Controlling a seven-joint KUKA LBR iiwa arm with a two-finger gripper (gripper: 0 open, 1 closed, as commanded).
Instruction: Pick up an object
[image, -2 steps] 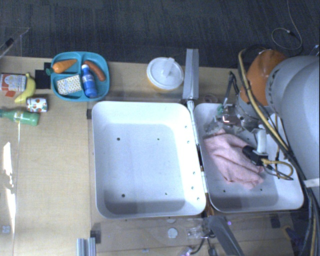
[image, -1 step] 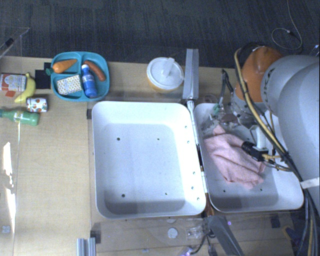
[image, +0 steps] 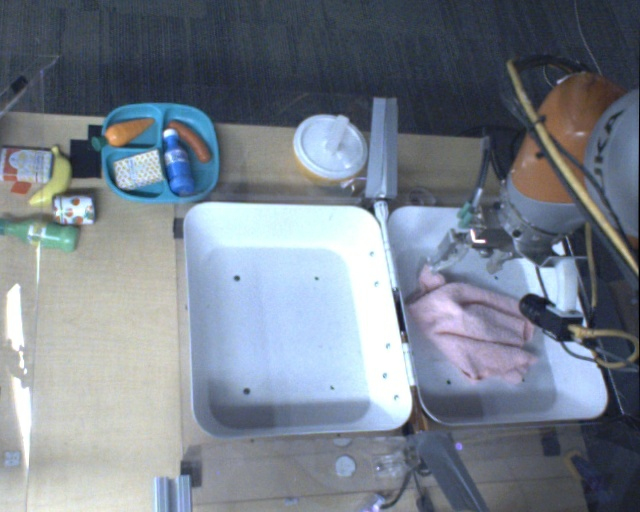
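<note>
A crumpled pink cloth (image: 475, 325) lies in the right white bin (image: 500, 400), spread from its left wall toward the middle. My gripper (image: 470, 250) hangs over the back part of that bin, just above the cloth's far edge, its fingers (image: 447, 250) spread apart with nothing between them. The grey arm with its orange band (image: 565, 110) comes in from the upper right.
The left white bin (image: 290, 320) sits beside the right one, with a metal divider post (image: 380, 150) behind them. A blue tray of toy food (image: 160, 150), a white lidded cup (image: 330, 147) and small toys (image: 50, 200) sit on the bench at the back left. Black and yellow cables (image: 570, 320) trail over the right bin's right edge.
</note>
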